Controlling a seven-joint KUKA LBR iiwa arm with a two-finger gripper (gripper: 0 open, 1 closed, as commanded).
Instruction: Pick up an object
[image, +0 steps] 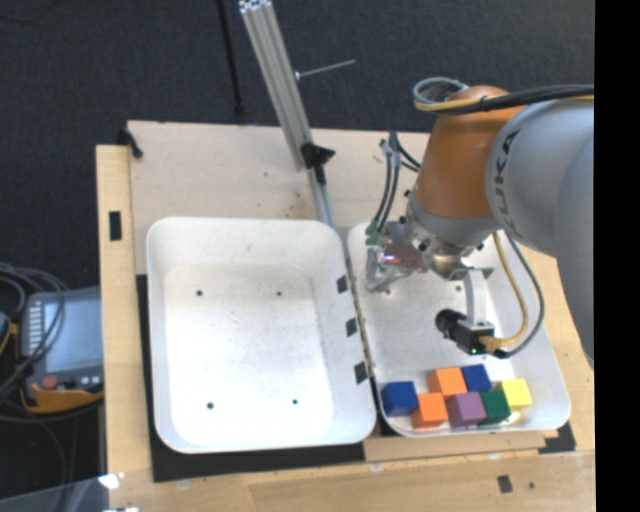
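Blocks, seven by your count, all in the right bin (520, 330), clustered in its near corner and packed close, several touching: two blue, two orange, one purple, one green, one yellow.

- Blue block (400, 397): leftmost of the cluster, beside the bin's left wall.
- Second blue block (476, 377): back row, just right of an orange one.
- Orange block (449, 380): back row, between the two blues.
- Second orange block (431, 408): front row, just right of the first blue.
- Purple block (466, 408): front row, between the front orange and the green.
- Green block (495, 404): right of the purple.
- Yellow block (516, 392): rightmost, near the bin's right wall.

Bins, two, white and shallow, side by side on the wooden bench (200, 170). The left bin (170, 250) shows you a speckled floor with four dark dots.

Arm, one, grey with its orange band (460, 160), reaching in from the right over the far end of the right bin. Gripper (383, 268), one, sits near that bin's far left corner, well apart from the blocks. You cannot tell how it is set; nothing is seen held in it.
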